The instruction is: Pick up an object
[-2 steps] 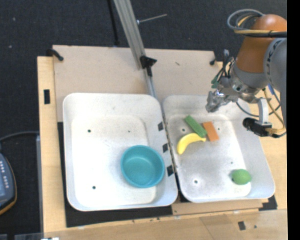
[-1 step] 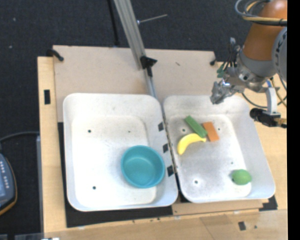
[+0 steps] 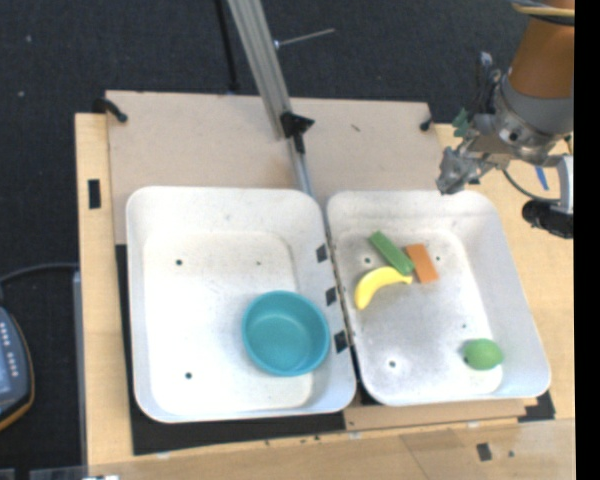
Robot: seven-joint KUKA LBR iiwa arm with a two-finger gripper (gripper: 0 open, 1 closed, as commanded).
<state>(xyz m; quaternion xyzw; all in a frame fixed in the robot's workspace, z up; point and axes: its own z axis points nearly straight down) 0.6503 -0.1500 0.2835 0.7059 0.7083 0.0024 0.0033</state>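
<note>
In the right bin (image 3: 500, 258) lie a yellow banana (image 3: 378, 285), a green stick (image 3: 389, 252), an orange block (image 3: 422, 263) and a green ball (image 3: 482, 354). The banana, stick and block crowd together near the bin's middle, while the ball rests alone by the front right corner. A blue bowl (image 3: 286, 333) stands in the left bin (image 3: 180, 228) toward its front right. My gripper (image 3: 452, 179) hangs over the right bin's back edge, above and behind all the objects, with nothing visibly between its fingers.
A slanted metal pole (image 3: 265, 63) rises from behind the seam between the two bins. A handheld device (image 3: 0, 368) lies off the bench at the far left. Cables trail near the arm at the right edge.
</note>
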